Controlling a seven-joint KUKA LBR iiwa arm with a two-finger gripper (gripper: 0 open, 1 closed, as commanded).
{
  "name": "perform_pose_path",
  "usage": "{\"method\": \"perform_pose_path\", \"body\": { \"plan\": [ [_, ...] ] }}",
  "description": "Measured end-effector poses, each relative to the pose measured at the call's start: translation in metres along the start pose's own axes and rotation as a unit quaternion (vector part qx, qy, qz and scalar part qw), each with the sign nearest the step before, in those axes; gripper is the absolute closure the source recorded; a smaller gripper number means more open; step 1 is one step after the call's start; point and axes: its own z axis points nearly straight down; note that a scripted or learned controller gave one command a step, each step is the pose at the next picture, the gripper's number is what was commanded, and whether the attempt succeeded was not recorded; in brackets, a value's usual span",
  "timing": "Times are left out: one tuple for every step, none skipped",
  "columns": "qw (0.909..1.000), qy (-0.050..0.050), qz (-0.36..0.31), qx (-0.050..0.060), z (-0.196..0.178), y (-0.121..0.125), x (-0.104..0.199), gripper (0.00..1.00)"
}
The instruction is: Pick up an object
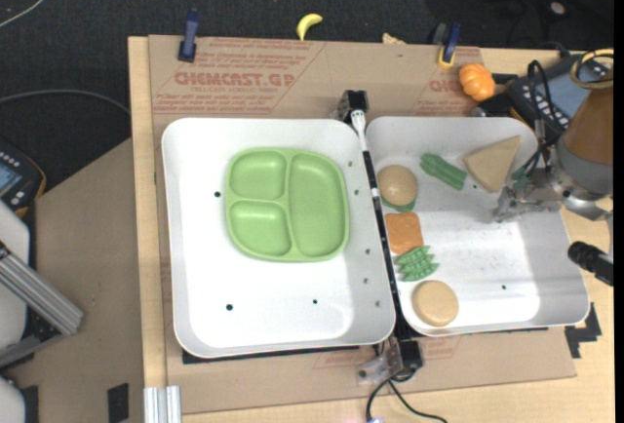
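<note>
- The desk (156, 216) carries two white bins side by side; the left bin (195, 246) holds a green divided plate (288, 205), which lies flat near its middle.
- The right bin (507, 265) holds several small things; a round tan bun (397, 185) lies near the left wall, just below it an orange block (405, 232), then a small green leafy piece (417, 262), and a second round tan piece (435, 302) near the front corner.
- A green stick (444, 171) lies tilted near the back of this bin; just beside it, to the right, lies a tan wedge (493, 161).
- The arm (590, 134) reaches in from the right; the gripper (509, 204) is low over the right bin, just below the tan wedge and close to its lower edge.
- The jaws are small and dark in the view; I cannot tell if they are apart or together, and no thing is seen between them.
- A small orange thing (476, 80) and a yellow banana (308, 24) lie outside the bins at the back.
</note>
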Motion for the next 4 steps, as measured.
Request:
{"method": "perform_pose_path", "body": {
  "plan": [
    [1.0000,0.002,-0.003,0.003,0.012,0.004,0.088,1.00],
    [1.0000,0.003,-0.007,-0.005,-0.096,-0.001,0.240,1.00],
    [1.0000,0.002,-0.004,0.000,-0.117,-0.029,0.320,1.00],
    [1.0000,0.002,-0.005,-0.001,-0.164,-0.048,0.430,1.00]
  ]
}}
